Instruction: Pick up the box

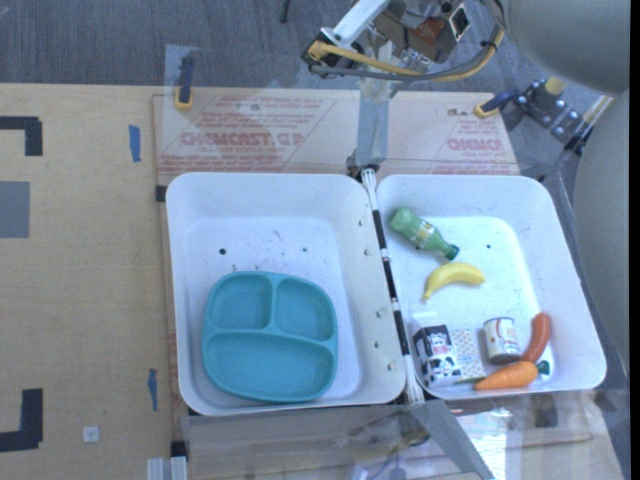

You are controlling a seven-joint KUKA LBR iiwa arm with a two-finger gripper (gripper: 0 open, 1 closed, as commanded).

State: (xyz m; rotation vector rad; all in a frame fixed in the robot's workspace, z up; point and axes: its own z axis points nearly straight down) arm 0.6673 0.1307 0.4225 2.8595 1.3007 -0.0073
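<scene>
Bench, two white bins. Box (438,354) lies at the right bin's (560,228) near-left corner, beside the can (500,339). Gripper (375,118) hangs over the far rim, well apart; jaw state unclear.

Two bins sit side by side on the bench (80,268). The left bin (190,208) holds a divided plate (270,336) toward its front. In the right bin (560,238), a bottle (422,233) lies at the back, a banana (452,277) just before it, and along the front a box (440,354), a can (500,339), a carrot (510,375) and a sausage (538,336).
</scene>
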